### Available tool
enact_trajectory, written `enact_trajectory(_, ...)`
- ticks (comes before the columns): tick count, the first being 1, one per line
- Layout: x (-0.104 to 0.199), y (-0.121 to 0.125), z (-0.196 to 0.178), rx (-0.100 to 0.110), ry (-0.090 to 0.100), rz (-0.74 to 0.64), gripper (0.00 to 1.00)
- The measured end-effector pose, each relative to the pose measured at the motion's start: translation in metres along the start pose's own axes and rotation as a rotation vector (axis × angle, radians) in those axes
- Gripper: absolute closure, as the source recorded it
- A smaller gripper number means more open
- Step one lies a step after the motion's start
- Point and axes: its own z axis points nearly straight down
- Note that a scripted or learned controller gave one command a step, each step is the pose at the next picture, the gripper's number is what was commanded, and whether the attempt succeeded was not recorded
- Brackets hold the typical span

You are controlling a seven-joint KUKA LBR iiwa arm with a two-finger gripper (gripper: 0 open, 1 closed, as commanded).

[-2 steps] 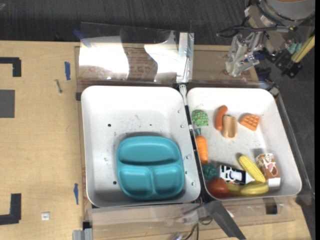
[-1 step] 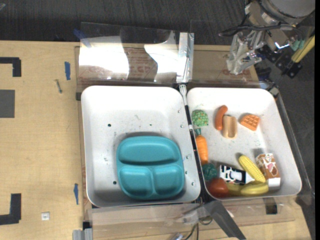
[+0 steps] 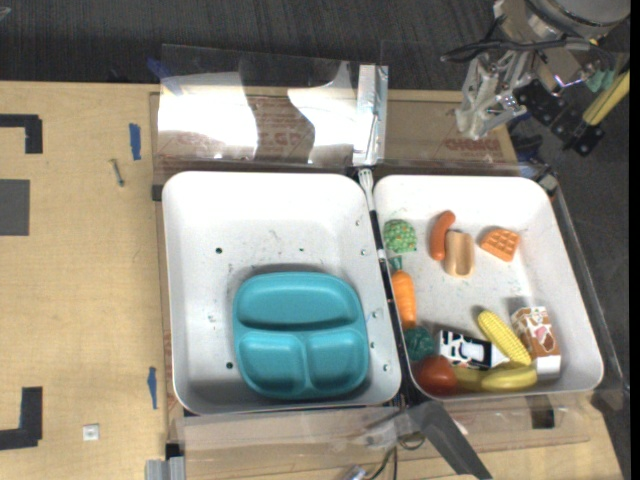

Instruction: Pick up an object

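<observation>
**Nothing picked yet: tool waits beyond the far edge of the right bin**

The task looks barely begun. The tool (image 3: 487, 96) hangs past the far rim of the right bin (image 3: 575, 268), above the worktop (image 3: 70, 268) rather than over any item, and nothing sits between its parts. Whether it is released or clenched cannot be told from this slanted view; cables and brackets crowd it.

All candidate objects lie in the right bin. Toward the far side are a green broccoli piece (image 3: 399, 236), an orange sausage-shaped toy (image 3: 441, 234), a hot dog (image 3: 459, 253) just beside it, and a waffle (image 3: 500, 243). A carrot (image 3: 403, 299) lies along the left wall. In the near corner a corn cob (image 3: 503, 336), a banana (image 3: 505, 378), a tomato (image 3: 436, 374), a black-and-white pack (image 3: 467, 349) and a small printed carton (image 3: 535, 332) are heaped together, touching. The left bin (image 3: 200, 218) holds a teal divided tray (image 3: 299, 334).

What remains, by judgement: descend over an item, close, lift.

The arm is cut off at the top edge. The near-corner heap overlaps, so outlines there are uncertain, and a dark green item beside the pack is too hidden to name.
</observation>
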Motion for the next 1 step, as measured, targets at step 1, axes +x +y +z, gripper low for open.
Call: enact_trajectory(1, 0.0039, -0.0038, 0.0136, -0.007, 0.015, -0.150, 1.00)
